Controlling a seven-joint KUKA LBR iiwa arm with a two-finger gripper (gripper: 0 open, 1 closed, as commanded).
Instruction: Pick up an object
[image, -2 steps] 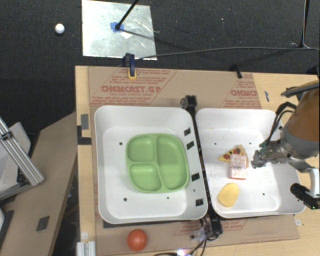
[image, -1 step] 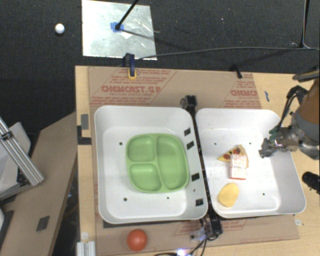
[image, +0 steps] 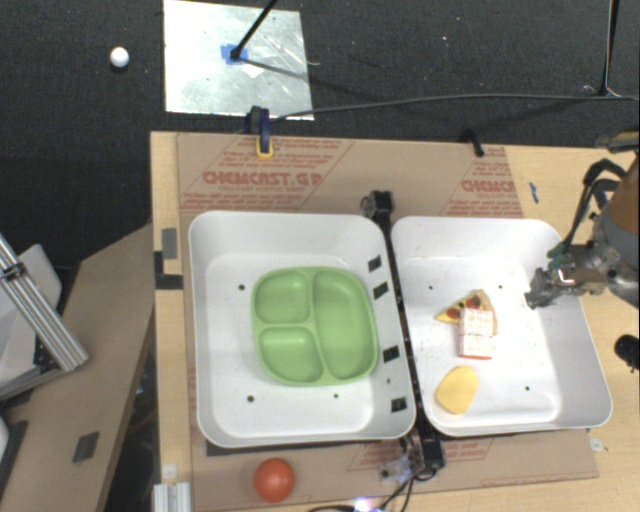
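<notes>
A: Two white bins sit side by side on the surface (image: 330, 165); the left bin (image: 215, 320) holds a green divided plate (image: 314, 325), too broad to pinch easily.

B: And the right bin (image: 530, 390)?

A: A small carton (image: 477, 331), a pizza-slice toy (image: 463, 308) touching it, a yellow piece (image: 457, 389) nearby. The gripper (image: 548, 285) hovers at the right edge; whether it's open or closed, I can't tell.

B: Risk?

A: Probably nudging both touching items and lifting neither.

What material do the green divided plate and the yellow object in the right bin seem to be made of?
Green divided plate: probably molded plastic, smooth with a soft sheen, one even color throughout. Yellow object: looks like plastic or rubber toy food, matte and rounded; the view is too small to settle which.
</notes>
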